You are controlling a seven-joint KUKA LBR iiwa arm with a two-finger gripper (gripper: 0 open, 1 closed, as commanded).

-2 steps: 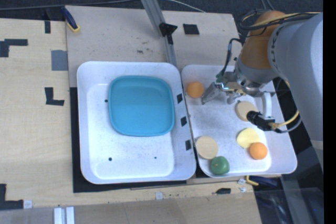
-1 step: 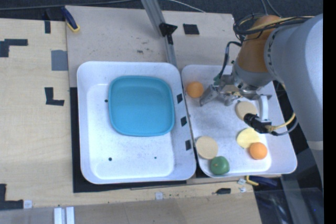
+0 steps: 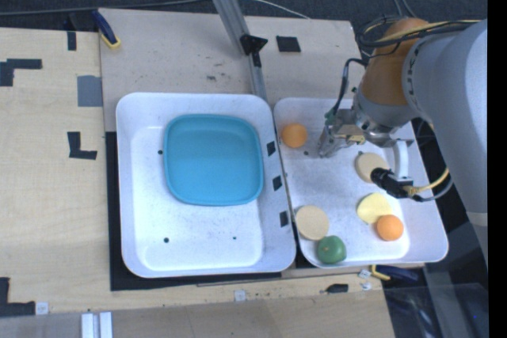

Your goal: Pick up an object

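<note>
My gripper (image 3: 326, 145) hangs over the upper part of the right bin (image 3: 337, 178), just right of a small orange ball (image 3: 294, 135). Nothing shows between its fingers. In the same bin lie a tan disc (image 3: 311, 222), a green ball (image 3: 331, 249), a yellow piece (image 3: 374, 207), a second orange ball (image 3: 389, 227) and a cream round piece (image 3: 370, 167) partly under the arm. The left bin (image 3: 142, 170) holds a blue square plate (image 3: 213, 159).
A slanted metal pole (image 3: 230, 4) crosses the bench behind the bins. The grey arm with its orange band (image 3: 392, 67) covers the right bin's far right side. Cables trail at the upper right, and a black cable (image 3: 400, 184) hangs near the cream piece.
</note>
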